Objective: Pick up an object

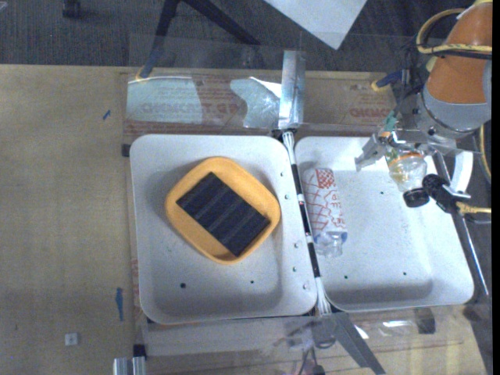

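Bench (62, 209) carried two white bins side by side. Left bin (156, 287) held a yellow-orange tray with a dark ribbed panel (223, 210), lying at a slant near the middle. Right bin (391, 280) held a clear plastic bottle with a red-patterned label (326, 209), lying lengthwise just beside the divider between the bins, cap end toward the camera. Arm (461, 61) came in over the right bin's far right corner; the orange band was visible. Claw (394, 153) hung above that corner, well apart from the bottle. Something pale and translucent showed at its tip, possibly glare or a small item; can't tell. Finger spread not readable from this angle.
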`<state>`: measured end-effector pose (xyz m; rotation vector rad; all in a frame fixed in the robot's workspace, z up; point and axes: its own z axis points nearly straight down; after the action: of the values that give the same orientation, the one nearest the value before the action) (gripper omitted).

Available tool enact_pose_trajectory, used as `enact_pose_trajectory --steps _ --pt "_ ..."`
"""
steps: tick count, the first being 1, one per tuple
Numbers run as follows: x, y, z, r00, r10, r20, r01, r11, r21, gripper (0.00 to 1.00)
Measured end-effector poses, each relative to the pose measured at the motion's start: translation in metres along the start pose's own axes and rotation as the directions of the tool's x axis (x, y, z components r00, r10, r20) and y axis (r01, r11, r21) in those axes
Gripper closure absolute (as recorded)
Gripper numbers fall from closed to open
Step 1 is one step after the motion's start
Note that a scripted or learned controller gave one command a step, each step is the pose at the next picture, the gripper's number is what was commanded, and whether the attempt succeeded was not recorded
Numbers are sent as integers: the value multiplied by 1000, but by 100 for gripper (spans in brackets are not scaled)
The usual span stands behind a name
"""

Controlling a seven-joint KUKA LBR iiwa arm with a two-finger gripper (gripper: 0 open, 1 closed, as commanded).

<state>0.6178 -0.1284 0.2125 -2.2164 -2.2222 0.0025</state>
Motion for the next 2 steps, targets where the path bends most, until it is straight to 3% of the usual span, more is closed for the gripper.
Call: enact_pose_trajectory --steps 1,2 --pt "23 10 98 997 -72 3 72 997 -6 0" --pt "52 37 28 1000 31 2 -31 999 -4 0"
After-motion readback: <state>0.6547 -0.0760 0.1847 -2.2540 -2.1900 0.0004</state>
